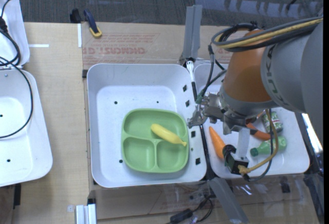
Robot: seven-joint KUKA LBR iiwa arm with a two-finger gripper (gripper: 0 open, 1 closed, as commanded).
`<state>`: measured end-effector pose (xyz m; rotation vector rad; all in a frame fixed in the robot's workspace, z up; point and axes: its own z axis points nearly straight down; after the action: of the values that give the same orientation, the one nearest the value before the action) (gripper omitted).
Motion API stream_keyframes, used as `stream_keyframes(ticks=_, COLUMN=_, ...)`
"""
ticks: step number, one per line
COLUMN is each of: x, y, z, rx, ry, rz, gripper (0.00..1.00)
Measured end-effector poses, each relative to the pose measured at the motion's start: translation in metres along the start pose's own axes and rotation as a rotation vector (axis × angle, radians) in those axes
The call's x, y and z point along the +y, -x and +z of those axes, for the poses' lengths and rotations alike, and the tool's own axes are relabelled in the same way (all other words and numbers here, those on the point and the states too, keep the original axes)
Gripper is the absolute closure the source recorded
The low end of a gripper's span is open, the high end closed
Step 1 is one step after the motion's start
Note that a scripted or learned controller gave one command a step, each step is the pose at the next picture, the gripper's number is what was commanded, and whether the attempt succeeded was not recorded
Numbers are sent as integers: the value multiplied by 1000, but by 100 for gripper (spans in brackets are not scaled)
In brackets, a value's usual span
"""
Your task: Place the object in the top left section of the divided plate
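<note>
A green divided plate (134,153) sits in the left white bin (103,115). It has one wide section at the back and two smaller ones in front. A yellow banana (168,134) lies on the plate, slanting from the wide back section down across the ridge toward the front right section. My gripper (225,124) hangs over the left part of the right bin (293,164), under the orange wrist band and mostly covered by the arm. Nothing can be seen held in it.
In the right bin an orange carrot (216,139) lies just below the gripper. A green bottle (265,147), another orange piece (260,134) and a small labelled can (275,121) lie to its right. A white sink-like tray (20,130) stands at the far left.
</note>
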<state>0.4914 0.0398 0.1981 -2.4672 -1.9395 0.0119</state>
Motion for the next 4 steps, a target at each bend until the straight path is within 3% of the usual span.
stream_keyframes(ticks=1, x=1, y=1, z=-8, rx=-2, ry=-2, rz=2, gripper=100)
stream_keyframes(ticks=2, x=-1, y=54, z=8, rx=2, ry=3, rz=-76, gripper=100)
stream_keyframes(ticks=3, x=13, y=113, z=8, rx=2, ry=5, rz=-68, gripper=100)
stream_keyframes(ticks=4, x=52, y=113, z=8, rx=1, ry=6, rz=-212, gripper=100)
